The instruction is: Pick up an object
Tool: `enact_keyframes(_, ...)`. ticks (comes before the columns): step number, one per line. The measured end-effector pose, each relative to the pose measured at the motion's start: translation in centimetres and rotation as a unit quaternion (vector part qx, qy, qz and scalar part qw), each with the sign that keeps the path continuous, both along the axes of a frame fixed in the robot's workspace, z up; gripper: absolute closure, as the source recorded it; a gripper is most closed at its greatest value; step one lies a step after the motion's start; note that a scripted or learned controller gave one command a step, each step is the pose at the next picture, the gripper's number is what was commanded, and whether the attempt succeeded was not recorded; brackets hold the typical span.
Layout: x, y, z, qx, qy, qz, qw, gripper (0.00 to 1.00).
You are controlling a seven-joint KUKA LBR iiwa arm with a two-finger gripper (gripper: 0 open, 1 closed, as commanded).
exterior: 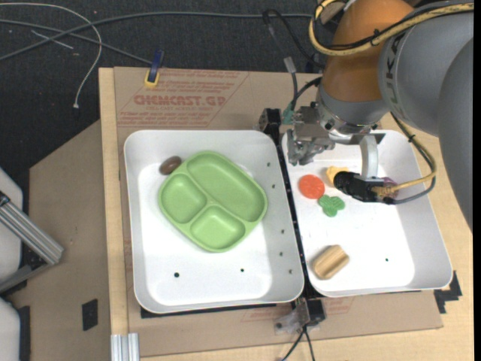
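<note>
My gripper (302,155) hangs over the far left corner of the right bin (409,258), just above and left of a flat orange-red disc (312,186). Nothing shows in its grasp. A small green leafy piece (331,205) lies beside the disc, toward the front right. Near the bin's front left, a tan cylinder (330,262) rests on its side. The arm's grey and orange body covers the bin's far right part.
The left bin (150,232) holds a green divided plate (213,200), tilted diagonally, with a small brown oval thing (171,165) at its far left edge. Both bins sit on a cardboard sheet (188,100). Cables run across the dark floor behind.
</note>
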State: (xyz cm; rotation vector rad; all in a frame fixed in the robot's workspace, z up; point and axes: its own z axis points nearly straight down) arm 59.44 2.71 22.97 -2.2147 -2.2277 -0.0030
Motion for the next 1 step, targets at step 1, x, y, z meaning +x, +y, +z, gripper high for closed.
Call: enact_keyframes(1, 2.05, 4.26, 0.37, 0.0001, -0.001, 0.0, 1.0, 1.0)
